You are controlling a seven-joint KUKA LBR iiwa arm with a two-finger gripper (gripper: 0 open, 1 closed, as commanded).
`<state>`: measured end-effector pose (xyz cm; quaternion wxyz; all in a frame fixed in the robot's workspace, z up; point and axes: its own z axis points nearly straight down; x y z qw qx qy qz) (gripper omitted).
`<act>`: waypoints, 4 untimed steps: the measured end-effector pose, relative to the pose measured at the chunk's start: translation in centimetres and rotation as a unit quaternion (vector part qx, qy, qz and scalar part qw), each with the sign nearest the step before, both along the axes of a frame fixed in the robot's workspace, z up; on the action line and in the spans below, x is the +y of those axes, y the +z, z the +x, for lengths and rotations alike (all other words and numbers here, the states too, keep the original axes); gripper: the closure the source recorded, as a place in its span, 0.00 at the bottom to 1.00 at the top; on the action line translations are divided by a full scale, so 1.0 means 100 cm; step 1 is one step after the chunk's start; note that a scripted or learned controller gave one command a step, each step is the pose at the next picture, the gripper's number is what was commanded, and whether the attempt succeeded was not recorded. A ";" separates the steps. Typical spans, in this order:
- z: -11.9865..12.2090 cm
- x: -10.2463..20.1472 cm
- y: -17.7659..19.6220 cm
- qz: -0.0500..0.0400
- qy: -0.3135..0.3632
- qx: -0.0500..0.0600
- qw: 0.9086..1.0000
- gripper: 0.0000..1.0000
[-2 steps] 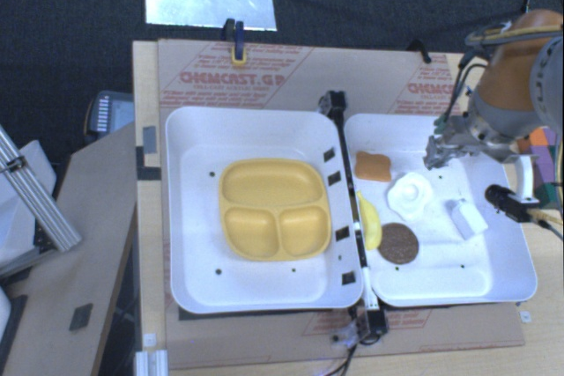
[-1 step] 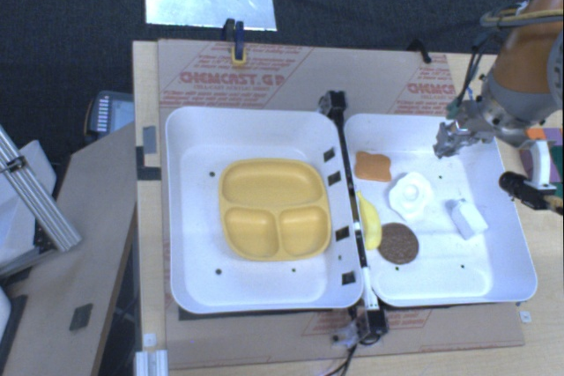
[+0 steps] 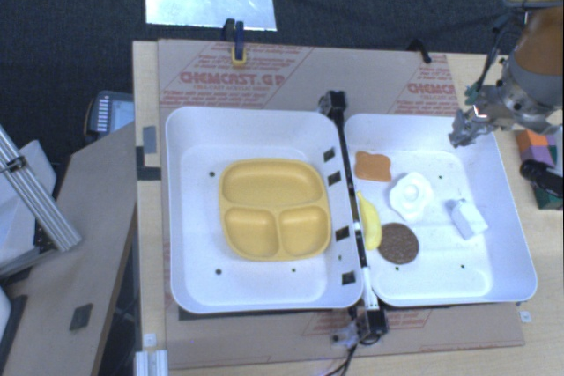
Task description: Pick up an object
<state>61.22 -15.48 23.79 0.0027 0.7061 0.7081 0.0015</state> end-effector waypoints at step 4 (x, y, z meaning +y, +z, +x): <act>-0.020 0.226 -0.007 0.002 0.004 0.002 1.000 1.00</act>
